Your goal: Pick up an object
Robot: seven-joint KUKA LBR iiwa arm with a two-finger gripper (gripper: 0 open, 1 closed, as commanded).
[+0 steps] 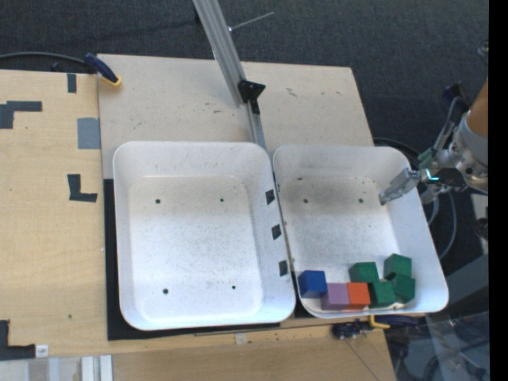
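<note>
Along the near edge of the right bin [341, 173] lies a cluster of small blocks: a blue block [313, 282], a purple block [339, 294], an orange block [359, 294] and several green blocks [364, 273] piled toward the near right corner. My gripper [394, 189] hangs over the bin's right rim, toward the far side. It is well apart from the blocks, and nothing shows in it. The arm's grey wrist [468, 153] enters from the right edge.
The left bin [190, 157] sits beside the right one, their rims touching. A slanted metal rail [226, 46] runs from the top down to where the bins meet. A blue and yellow tool [103, 68] lies at the far left. Cables [444, 213] hang right of the bench.
</note>
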